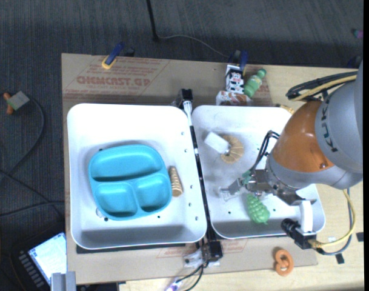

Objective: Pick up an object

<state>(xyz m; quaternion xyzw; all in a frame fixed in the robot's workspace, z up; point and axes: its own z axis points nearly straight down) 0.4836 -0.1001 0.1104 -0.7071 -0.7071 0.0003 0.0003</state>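
The desk carries 2 shallow white bins side by side. The left bin holds a blue divided tray with 3 compartments, and a small brown ridged object lies just beside the tray's right edge. In the right bin, a tan round object sits near the far side with a white block touching its left edge. A green bumpy toy lies toward the near side of that bin. The grey arm with its orange band reaches in from the right, and the hand hangs low over the right bin, just above the green toy. Whether the hand is open or closed cannot be told from here. An orange ring lies on the desk in front of the right bin.
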